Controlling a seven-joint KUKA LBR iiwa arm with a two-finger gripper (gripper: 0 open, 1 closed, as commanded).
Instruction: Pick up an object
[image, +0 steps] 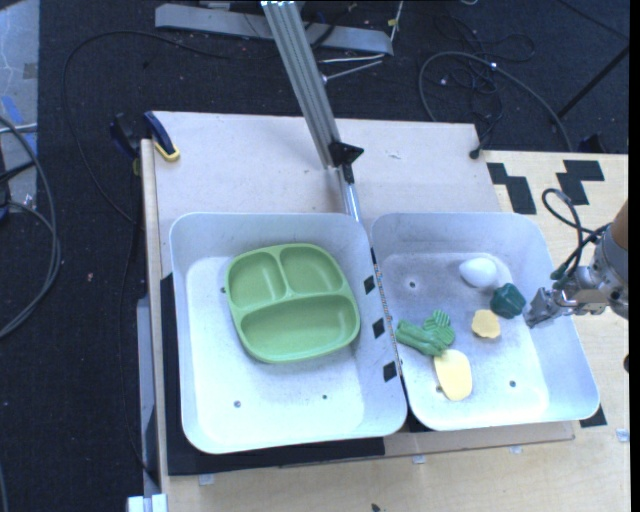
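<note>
So the gripper (543, 308) is sitting right over the right edge of the right bin (520, 395), about halfway along that side. Can't tell how far open it is, it's too small and blurry there, and nothing visibly sits in it.

Stuff in the right bin is all bunched in the middle-to-back part: a white egg-shaped thing (479, 270) near the back, a dark green block (508, 299) just beside it toward the right edge and closest to the gripper, a small yellow piece (486, 325) just in front of the block, a green leafy veggie toy (426, 334) toward the left edge, and a longer yellow piece (453, 375) in front of that. The front right corner of that bin is bare floor, and so is the back left corner.

Left bin (200, 400) has a green divided plate (293, 302) in the middle, with open white floor along its front edge and left side.
</note>
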